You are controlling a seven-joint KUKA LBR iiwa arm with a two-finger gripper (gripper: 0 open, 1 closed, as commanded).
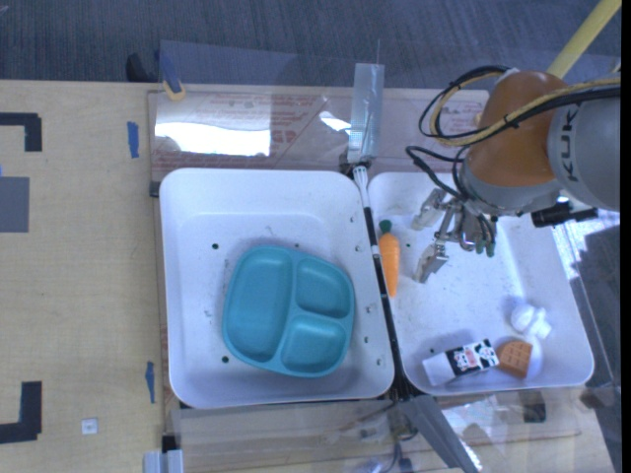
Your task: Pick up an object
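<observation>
Your gripper [446,242] hangs over the right bin [572,363], jaws spread and gripping nothing. The toy carrot [389,261] lies just left of it, against the bin's left wall.

arm [582,156]: cut off by the right edge; its grey body and orange band hide the right bin's [567,294] far corner
gripper [455,236]: fingers too small and blurred to read
yellow rod [590,30]: runs out at the top right corner
white lump [525,317]: too blurred to identify
carton [461,361]: print unreadable
</observation>
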